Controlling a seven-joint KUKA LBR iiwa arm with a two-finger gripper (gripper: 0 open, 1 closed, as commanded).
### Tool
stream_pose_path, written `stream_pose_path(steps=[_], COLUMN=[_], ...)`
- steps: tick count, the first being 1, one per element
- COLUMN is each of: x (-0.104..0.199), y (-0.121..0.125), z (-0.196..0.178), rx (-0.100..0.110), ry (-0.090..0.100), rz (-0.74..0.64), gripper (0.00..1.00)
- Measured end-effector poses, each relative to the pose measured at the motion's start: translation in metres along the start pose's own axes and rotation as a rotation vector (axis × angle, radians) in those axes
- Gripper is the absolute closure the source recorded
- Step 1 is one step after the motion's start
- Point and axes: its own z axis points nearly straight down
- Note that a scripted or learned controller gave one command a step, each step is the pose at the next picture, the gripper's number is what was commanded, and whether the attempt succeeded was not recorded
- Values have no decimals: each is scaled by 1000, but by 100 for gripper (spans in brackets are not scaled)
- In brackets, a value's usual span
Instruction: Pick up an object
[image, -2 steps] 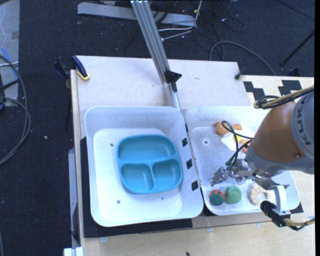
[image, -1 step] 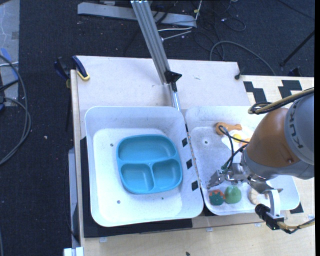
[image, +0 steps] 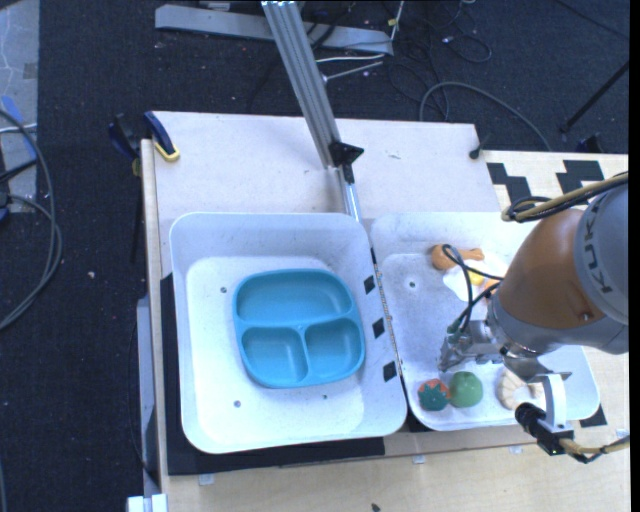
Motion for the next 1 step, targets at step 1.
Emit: stream_pose_path(steps=[1], x=[-3], y=[-6], z=[-45], rx=[7], ry=[4], rz=[-4], gripper=[100])
